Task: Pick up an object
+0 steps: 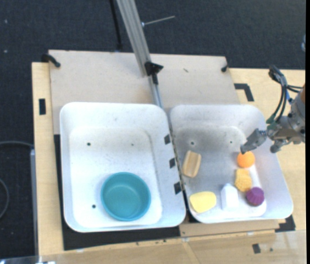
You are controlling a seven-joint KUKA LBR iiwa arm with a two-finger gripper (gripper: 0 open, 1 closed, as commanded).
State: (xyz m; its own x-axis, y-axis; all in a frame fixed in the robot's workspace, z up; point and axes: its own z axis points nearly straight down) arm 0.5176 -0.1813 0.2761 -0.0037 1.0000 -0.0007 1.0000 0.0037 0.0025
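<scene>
The right bin (210,120) holds several small objects. An orange ball (245,159) lies near its right wall, with a bumpy yellow piece (243,179) and a purple ball (255,196) just in front of it. A white piece (229,196) and a pale yellow lump (203,201) sit at the front, and a tan block (191,164) lies by the left wall. My gripper (265,143) hangs over the bin's right edge, just above and right of the orange ball. Its fingers are spread open and nothing is between them.
The left bin (89,120) holds a blue bowl (125,196) at its front. A grey metal pole (136,32) slants down from the top to the gap between the bins. Cables trail off the arm at the far right.
</scene>
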